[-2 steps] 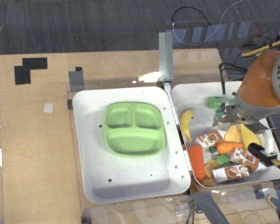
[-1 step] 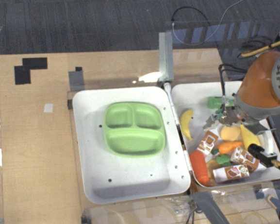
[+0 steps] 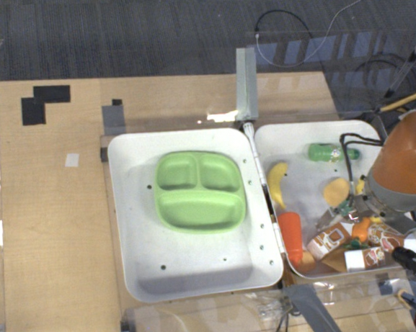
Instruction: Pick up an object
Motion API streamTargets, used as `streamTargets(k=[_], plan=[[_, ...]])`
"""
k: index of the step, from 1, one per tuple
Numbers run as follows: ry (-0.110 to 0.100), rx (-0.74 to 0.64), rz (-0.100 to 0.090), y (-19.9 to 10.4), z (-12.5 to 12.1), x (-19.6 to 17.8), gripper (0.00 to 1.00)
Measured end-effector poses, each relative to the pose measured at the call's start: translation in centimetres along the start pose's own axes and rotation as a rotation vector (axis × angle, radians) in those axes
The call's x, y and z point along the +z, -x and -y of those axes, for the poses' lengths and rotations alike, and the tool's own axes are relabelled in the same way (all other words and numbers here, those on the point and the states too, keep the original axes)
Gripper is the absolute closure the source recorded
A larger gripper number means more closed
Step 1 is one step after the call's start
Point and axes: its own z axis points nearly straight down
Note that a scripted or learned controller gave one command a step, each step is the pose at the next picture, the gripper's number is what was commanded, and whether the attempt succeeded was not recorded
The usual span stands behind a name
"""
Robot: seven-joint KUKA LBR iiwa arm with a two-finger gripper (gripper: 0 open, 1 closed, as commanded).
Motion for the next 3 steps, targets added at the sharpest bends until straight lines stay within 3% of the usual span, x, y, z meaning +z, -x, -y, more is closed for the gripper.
streamTargets(k=[1,2,3], plan=[[0.004,-0.002,-0.003,-0.1,-0.3,-1.0,1.0],[-0.018,0.173,-0.006,-5.3,-3.1,-13.6,1.0],[-0.019,0.172,-0.006,-5.3,-3.1,-13.5,0.0]])
